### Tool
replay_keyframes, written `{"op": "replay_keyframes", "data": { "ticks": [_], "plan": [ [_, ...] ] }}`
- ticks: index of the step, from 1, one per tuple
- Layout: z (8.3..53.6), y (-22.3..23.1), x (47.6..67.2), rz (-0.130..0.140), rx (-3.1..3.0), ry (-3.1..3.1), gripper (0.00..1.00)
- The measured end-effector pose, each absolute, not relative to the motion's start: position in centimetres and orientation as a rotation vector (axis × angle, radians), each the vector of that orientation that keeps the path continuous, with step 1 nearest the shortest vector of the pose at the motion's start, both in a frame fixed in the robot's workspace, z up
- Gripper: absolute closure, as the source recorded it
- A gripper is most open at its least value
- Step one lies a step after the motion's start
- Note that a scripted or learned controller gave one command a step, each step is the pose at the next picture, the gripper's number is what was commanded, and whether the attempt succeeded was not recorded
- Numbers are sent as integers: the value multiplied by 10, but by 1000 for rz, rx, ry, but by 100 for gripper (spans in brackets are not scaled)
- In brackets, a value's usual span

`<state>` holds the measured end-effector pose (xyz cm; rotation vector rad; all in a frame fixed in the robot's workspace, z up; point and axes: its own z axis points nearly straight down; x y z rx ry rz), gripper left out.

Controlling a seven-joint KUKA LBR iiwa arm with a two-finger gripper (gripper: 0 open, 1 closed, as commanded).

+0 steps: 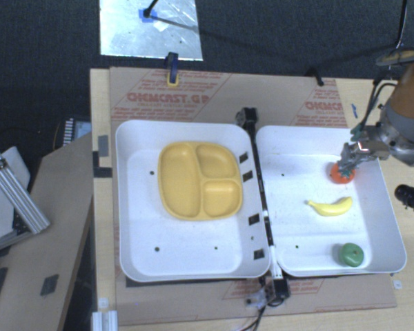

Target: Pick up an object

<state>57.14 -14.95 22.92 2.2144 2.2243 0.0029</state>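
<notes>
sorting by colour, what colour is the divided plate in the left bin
Yellow, seen in the camera view: the plate.

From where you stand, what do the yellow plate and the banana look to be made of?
The yellow plate looks like moulded plastic: one even matt colour, with three smooth, rounded sections. The banana is probably a plastic toy, going by its uniform bright yellow and lack of marks, though from this far a real one can't be ruled out.

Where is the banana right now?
The banana lies in the right bin, near its middle, between the orange object under the gripper and the green apple.
</notes>
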Motion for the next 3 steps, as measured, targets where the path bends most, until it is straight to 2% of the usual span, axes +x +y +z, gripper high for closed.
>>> {"op": "replay_keyframes", "data": {
  "ticks": [1,2,3],
  "plan": [
    [233,-100,594,5,2209,2229,100],
    [237,-55,603,4,2210,2231,100],
    [238,-5,623,5,2210,2231,100]
  ]
}}
